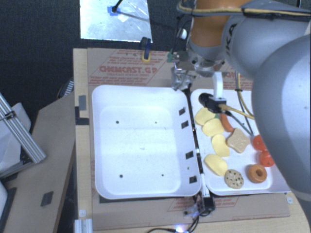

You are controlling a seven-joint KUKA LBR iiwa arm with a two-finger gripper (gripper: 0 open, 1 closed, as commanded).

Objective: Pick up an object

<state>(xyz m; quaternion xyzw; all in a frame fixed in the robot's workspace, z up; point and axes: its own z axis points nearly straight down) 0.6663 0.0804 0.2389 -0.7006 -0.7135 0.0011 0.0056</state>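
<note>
likely light and stiff, the cookie (pixel 234 178) in the right bin (pixel 277 186) suits an edge pinch; whether the gripper (pixel 181 81) grips anything, i cannot tell.

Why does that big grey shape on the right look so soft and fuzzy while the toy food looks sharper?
In the camera view, the arm sits close to the lens, so it is large and blurred; the cookie and donut lie farther off, in better focus; the left bin is bright white, slightly washed out.

"CHEMCAST GP" on brown board (pixel 127 68)
</note>
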